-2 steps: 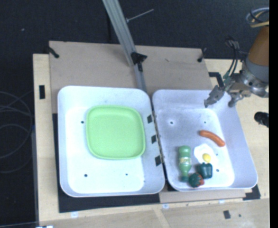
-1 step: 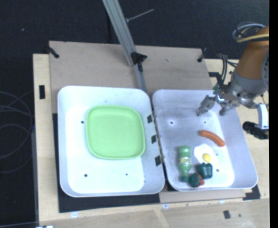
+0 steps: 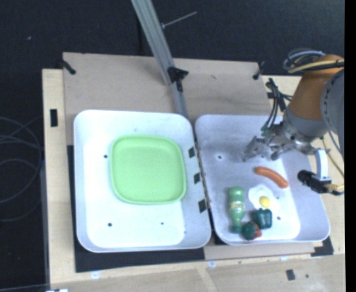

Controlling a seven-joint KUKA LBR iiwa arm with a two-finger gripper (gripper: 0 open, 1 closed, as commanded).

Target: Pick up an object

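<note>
My gripper (image 3: 264,151) hangs over the upper middle of the right bin (image 3: 226,132), its fingers spread apart with nothing between them. Just below it lies an orange sausage (image 3: 271,176), slanting down to the right. Further toward the bin's front are a green bottle (image 3: 236,202), a fried egg (image 3: 265,199), a dark green and blue piece (image 3: 263,217) and a small dark green and red piece (image 3: 249,230), all close together.
The left bin (image 3: 93,163) holds a light green square plate (image 3: 147,169). A grey metal pole (image 3: 157,41) slants up from between the bins. A black and white fitting (image 3: 318,178) sits at the right bin's right edge.
</note>
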